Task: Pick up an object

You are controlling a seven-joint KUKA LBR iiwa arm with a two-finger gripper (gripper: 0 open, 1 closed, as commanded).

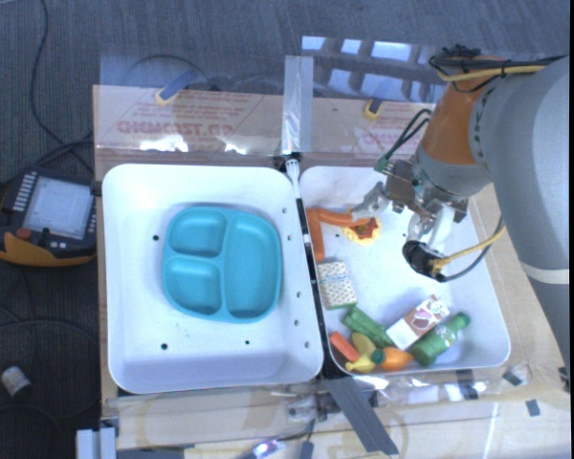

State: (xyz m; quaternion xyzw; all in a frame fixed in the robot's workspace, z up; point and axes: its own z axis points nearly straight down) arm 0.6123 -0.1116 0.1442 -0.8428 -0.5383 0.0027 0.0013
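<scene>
My gripper [394,199] hangs over the back part of the right bin [478,285], below the arm's orange band. Just to its left lie an orange piece [329,219] and a small yellow-and-orange toy [364,228], close to the gripper but not visibly held. A patterned card [335,283] lies near the bin's left wall. At the front of the bin sit a green vegetable [368,323], a small carton [416,320], a green bottle [441,338], a carrot [394,358] and a yellow piece [363,360].
The left bin [134,352] holds a blue divided plate [222,261]. The grey arm [531,161] covers the right bin's back right corner, and a black cable end [419,254] dangles beneath it. A handheld pendant [48,216] lies left of the bench.
</scene>
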